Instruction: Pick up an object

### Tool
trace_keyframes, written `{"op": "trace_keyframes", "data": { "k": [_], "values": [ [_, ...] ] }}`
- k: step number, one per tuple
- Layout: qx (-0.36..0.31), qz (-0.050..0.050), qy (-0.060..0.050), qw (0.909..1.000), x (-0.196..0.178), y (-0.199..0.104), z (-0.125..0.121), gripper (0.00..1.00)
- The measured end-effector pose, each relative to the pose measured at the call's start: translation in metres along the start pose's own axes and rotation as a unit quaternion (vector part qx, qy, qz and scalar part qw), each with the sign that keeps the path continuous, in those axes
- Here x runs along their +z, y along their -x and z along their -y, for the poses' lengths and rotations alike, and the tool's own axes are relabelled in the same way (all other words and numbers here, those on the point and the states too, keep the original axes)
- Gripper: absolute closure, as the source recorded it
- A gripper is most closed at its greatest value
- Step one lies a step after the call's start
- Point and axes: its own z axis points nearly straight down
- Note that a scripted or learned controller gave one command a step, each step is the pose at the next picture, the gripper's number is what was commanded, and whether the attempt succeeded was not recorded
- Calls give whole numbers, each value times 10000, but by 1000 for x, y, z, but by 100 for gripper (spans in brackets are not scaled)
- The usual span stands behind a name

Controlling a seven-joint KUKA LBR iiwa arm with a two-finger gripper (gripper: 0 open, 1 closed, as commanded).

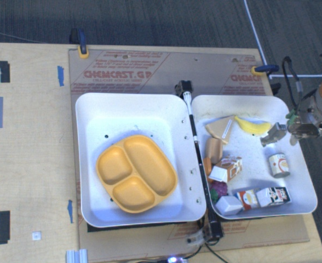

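Observation:
The right bin point(306, 188) holds several small items. A yellow banana point(252, 126) lies at its back beside a tan wedge point(221, 128). A small can point(279, 165) stands near the right wall, and a black and white carton point(272, 196) lies along the front. My gripper point(282, 137) hangs over the bin's right rear part, just right of the banana and above the can. Its fingers are open with nothing between them.
The left bin point(95, 114) holds a yellow divided plate point(136, 172). Along the right bin's left side lie a brown roll point(214, 148), a white cube point(218, 173), purple grapes point(219, 188) and a white block point(228, 204). A black clamp point(183, 87) sits between the bins at the back.

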Motion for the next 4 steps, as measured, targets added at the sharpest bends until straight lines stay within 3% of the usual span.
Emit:
{"op": "trace_keyframes", "data": {
  "k": [1, 2, 3, 4],
  "values": [
    [7, 2, 6, 10000, 109, -82, -3, 0],
    [8, 5, 18, 10000, 99, -82, -4, 100],
    [0, -8, -10, 10000, 24, -125, 56, 100],
    [-2, -9, -2, 10000, 24, -174, 55, 100]
  ]
}}
